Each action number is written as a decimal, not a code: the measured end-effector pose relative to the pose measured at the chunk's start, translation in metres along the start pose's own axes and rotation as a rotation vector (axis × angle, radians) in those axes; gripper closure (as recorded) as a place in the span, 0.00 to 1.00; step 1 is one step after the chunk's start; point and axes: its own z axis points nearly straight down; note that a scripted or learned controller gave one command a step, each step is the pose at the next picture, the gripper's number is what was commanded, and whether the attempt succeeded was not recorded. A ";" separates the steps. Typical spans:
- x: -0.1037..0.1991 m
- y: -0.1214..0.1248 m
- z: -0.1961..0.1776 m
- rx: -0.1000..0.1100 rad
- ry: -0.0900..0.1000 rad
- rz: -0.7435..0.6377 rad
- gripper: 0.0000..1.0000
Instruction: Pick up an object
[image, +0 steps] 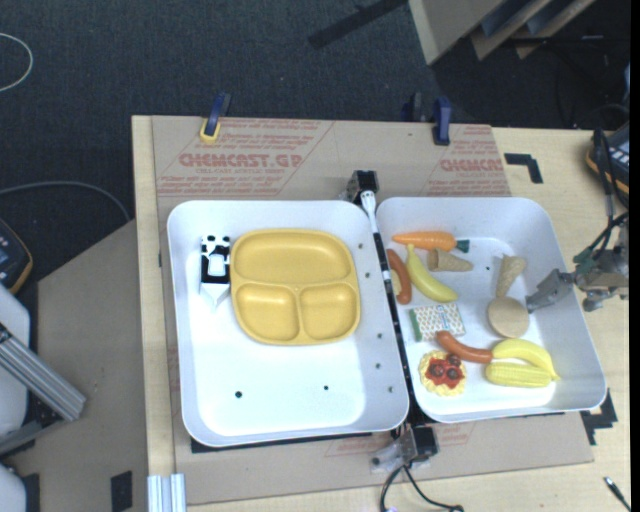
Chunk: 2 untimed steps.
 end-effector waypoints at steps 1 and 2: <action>0.000 0.003 -0.007 -0.014 -0.004 -0.004 0.00; 0.004 0.004 0.056 -0.007 0.000 -0.004 0.00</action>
